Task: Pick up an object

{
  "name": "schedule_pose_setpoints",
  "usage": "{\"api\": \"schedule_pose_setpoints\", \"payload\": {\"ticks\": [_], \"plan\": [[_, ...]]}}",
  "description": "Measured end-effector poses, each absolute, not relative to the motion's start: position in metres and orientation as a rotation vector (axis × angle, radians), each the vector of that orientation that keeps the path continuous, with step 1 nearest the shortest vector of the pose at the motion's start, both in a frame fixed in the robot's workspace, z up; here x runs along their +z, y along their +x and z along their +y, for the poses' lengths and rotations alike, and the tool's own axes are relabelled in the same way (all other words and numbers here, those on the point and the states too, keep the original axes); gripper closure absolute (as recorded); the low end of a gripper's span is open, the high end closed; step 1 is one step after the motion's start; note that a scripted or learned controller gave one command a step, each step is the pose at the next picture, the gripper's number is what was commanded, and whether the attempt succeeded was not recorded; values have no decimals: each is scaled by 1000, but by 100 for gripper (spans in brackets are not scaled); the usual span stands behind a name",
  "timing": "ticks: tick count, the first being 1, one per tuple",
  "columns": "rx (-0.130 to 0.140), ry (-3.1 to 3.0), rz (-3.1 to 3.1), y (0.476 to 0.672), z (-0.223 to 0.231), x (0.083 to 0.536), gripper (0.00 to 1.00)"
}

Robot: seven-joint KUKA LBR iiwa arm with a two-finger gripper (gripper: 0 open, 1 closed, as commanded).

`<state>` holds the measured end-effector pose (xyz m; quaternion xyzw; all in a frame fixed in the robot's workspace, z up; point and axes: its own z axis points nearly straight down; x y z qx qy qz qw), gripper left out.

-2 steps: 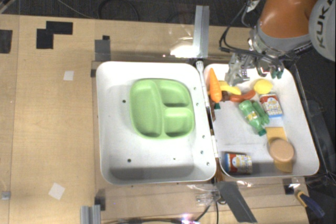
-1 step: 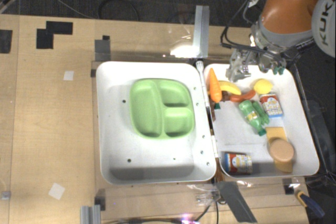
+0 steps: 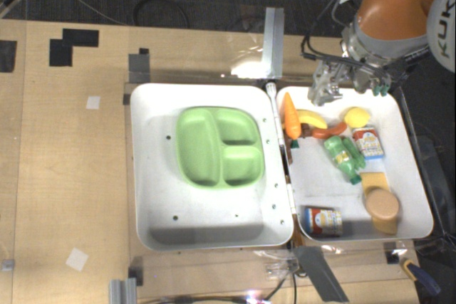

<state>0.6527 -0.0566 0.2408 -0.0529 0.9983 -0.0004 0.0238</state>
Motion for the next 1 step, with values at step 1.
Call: {"api": "schedule_pose_setpoints", "payload": {"ticks": [1], "plan": [[-2, -165, 3078, 655, -56, 254, 100]]}}
